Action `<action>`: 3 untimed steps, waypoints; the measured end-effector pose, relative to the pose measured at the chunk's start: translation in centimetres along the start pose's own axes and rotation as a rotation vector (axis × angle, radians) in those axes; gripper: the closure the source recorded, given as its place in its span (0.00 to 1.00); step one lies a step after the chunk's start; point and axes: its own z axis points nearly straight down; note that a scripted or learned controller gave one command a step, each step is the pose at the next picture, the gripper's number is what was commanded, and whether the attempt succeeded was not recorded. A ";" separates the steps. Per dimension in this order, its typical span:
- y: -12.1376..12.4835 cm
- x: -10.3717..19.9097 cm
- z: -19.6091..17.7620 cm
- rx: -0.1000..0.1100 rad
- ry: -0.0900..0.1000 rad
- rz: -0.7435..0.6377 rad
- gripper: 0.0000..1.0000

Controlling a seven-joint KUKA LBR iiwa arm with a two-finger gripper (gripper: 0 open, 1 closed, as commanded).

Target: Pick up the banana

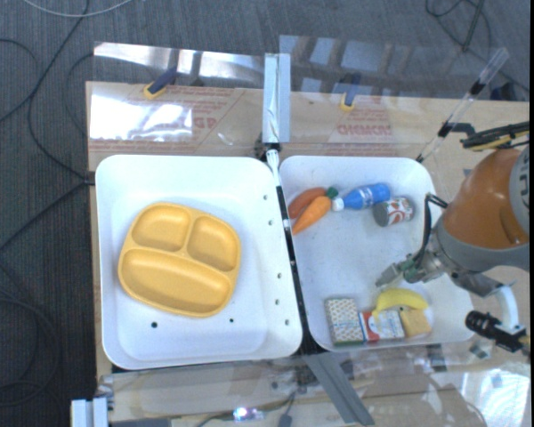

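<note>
Yellow against white: found the banana (pixel 400 300) lying on its side in the right bin (pixel 360 261), near that bin's front right corner, curved with its ends pointing down toward the front edge. Saw it touching, or very nearly touching, a red and white box (pixel 384 326) lying just in front of it along the front edge. Noted a small checked packet (pixel 342 318) to the left of that box, also at the front edge, close to but apart from the banana.

Found the gripper (pixel 400 274) low over the bin floor, just behind the banana, on the side toward the bin's middle. Could not make out how far it stood open, the parts being too small and blurred. Saw nothing gripped in it, and could not tell whether it touched the banana. Traced the grey and orange arm (pixel 489 213) reaching in over the bin's right edge.

Noted two orange carrots (pixel 309 208) by the back left corner of the right bin, side by side and close to the left wall. Saw a blue bottle (pixel 365 196) lying just right of them along the back edge, and a small can (pixel 394 211) on its side beside the bottle.

Found a yellow divided plate (pixel 180 258) resting flat in the middle of the left bin (pixel 109 327), well apart from the banana.
</note>
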 end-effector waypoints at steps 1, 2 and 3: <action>0.0 0.0 0.0 0.001 0.000 0.000 0.00; -0.3 -0.5 1.0 0.006 0.014 0.027 0.00; -0.1 -1.1 0.0 -0.003 -0.003 0.031 1.00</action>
